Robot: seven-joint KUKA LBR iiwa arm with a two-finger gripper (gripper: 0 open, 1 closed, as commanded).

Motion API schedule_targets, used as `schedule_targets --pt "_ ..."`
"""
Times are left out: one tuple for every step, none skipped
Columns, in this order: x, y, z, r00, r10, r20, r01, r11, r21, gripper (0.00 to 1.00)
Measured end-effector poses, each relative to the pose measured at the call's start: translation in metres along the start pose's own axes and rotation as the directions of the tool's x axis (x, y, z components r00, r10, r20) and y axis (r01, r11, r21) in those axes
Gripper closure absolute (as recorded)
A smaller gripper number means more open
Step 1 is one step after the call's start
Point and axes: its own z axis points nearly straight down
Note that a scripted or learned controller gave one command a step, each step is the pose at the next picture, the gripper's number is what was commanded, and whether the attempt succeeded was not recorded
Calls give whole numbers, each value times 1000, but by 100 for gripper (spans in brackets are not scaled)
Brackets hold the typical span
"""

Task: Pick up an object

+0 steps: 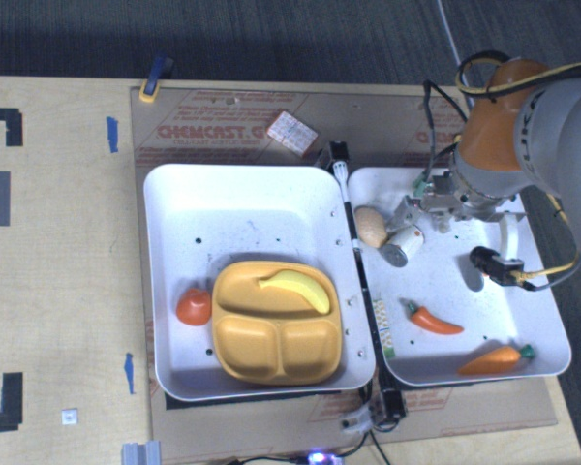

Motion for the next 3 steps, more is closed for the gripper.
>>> schedule_targets --pt "11 -59 10 1000 1 -1 -1 1000 3 0" --pt "11 -57 -1 1000 2 0 -2 1000 -3 100" --pt "72 -112 -102 1000 -1 -2 1 1000 4 100"
